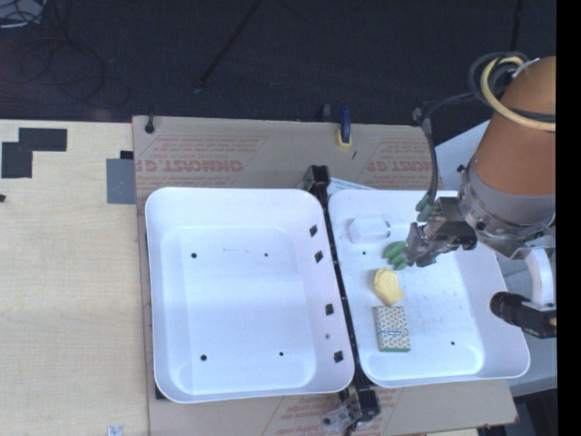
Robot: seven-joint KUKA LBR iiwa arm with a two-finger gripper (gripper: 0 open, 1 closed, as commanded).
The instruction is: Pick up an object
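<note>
Tool [419,251] hovering low in right bin [495,357], touching green object [395,253], can't tell its state; yellow object [388,286] and box [392,328] lying below

1. The arm [513,157] is extended in from the right, its orange band uppermost and the grey wrist below it.
2. The gripper [419,246] is carried at the wrist's left end, directed left and downward.

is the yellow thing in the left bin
No, the yellow thing lies in the right bin, just above the patterned box.
</note>
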